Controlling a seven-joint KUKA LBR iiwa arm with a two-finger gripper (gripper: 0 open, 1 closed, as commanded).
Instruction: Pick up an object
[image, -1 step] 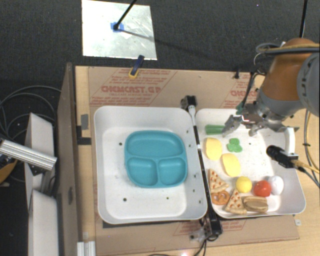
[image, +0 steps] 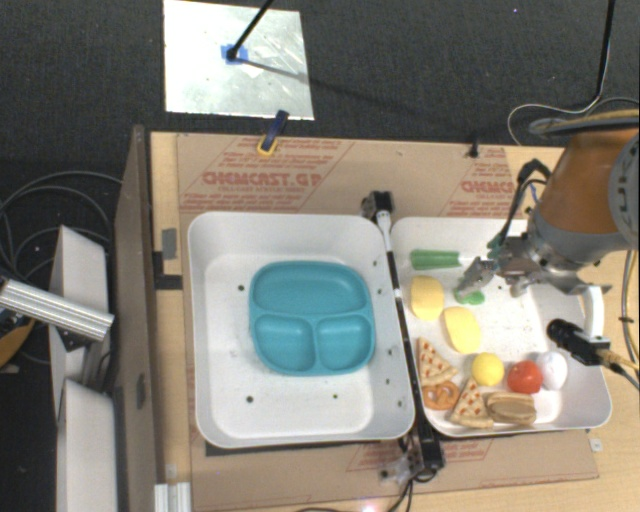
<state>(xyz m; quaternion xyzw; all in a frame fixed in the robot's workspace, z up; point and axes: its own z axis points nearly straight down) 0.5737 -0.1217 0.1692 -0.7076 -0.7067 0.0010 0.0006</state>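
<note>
Along the near edge of the right bin (image: 600, 405) lie pizza slices (image: 436, 372), a bread piece (image: 510, 408), a yellow ball (image: 487, 369), a tomato (image: 524, 377) and a white egg (image: 553, 370). Further in sit two pale yellow pieces (image: 461, 328), one just behind the other. The gripper (image: 478, 280) hangs low over the middle of that bin, right above a small green piece (image: 470, 295); whether it has closed on it I cannot tell. A green cucumber (image: 434, 259) lies near the far edge. The left bin (image: 220, 400) carries a teal divided plate (image: 310, 317).
</note>
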